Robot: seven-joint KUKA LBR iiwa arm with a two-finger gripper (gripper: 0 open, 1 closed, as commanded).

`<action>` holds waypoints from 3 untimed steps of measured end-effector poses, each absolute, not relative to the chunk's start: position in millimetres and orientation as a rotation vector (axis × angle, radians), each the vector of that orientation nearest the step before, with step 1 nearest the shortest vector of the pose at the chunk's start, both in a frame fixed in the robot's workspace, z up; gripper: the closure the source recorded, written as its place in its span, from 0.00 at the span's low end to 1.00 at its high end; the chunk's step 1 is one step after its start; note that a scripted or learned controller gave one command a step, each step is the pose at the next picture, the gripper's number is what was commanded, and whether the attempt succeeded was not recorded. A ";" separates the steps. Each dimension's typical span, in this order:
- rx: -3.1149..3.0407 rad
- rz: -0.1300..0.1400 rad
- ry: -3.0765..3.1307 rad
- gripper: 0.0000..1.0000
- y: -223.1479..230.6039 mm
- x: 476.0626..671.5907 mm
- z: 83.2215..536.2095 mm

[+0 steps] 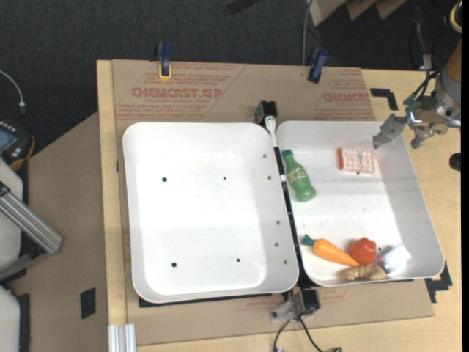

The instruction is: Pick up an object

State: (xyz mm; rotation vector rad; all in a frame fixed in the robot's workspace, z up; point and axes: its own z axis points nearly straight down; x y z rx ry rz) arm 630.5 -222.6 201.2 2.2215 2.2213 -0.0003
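The hand hangs open and holds nothing, over the right bin's far right corner. Nearest to it, off to the picture's left, lies a flat red-and-white packet. The green bottle lies farther that way, its long axis along the divider.

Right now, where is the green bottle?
The green bottle lies in the right bin, against its left wall by the divider between the two bins, left of the pink patterned card and above the carrot.
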 end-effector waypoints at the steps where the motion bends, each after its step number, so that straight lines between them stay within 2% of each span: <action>1: 2.229 -0.007 2.225 0.00 -223.4 593.5 124.2; 2: 2.225 0.003 2.228 0.00 -215.5 568.4 82.6; 3: 2.219 0.002 2.228 0.00 -171.8 580.3 84.7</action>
